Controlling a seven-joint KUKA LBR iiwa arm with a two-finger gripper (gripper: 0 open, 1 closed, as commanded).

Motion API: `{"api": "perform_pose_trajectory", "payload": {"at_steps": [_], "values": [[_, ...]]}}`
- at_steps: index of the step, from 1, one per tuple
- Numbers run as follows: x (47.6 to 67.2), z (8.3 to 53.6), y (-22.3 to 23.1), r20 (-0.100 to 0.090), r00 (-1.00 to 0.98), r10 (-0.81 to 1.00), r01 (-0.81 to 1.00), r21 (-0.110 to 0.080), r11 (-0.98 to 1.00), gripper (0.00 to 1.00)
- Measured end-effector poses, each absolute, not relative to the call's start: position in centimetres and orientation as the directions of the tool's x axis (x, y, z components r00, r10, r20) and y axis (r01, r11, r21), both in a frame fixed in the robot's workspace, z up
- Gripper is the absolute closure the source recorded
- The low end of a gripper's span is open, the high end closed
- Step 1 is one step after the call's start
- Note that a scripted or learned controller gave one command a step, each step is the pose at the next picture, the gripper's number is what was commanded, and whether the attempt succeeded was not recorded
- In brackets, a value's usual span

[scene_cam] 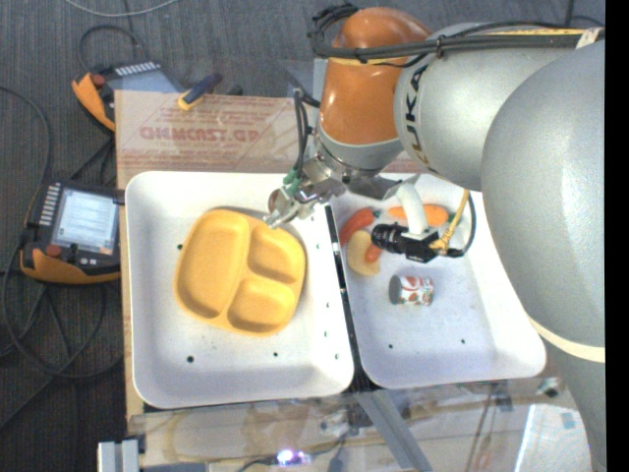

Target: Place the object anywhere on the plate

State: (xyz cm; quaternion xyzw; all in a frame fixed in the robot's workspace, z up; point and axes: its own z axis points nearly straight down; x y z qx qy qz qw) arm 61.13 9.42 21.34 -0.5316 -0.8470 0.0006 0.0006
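Closest to the lens is the grey arm (pixel 550 165), which bulks in from 3 o'clock, with its orange band (pixel 369 77) above the wrist. The wrist leads down to the hand (pixel 282 207), which hangs over the left bin (pixel 147 362), right at the 1 o'clock rim of the plate (pixel 241 268). From this slant I cannot tell whether the hand is open or closed, and I can make out nothing held in it. The plate is yellow with three compartments and lies flat near the middle of the left bin. All the loose things are across the divide in the right bin (pixel 472 352). A red and yellow fruit (pixel 362 249) lies near that bin's 10 o'clock corner. A small can (pixel 413 290) lies on its side at 4 o'clock from the fruit, near it but apart. An orange and white piece (pixel 406 210) sits at 1 o'clock from the fruit, partly hidden by the wrist. A cardboard sheet (pixel 206 136) with red print lies on the counter at 12 o'clock from the left bin. A handheld screen unit (pixel 71 229) rests on the floor at 9 o'clock.
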Motion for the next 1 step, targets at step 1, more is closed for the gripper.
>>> {"api": "perform_pose_trajectory", "payload": {"at_steps": [1], "values": [[61.12,21.33,9.43,0.001,-0.435,0.901,0.901,-0.001,0.435,0.00]]}}
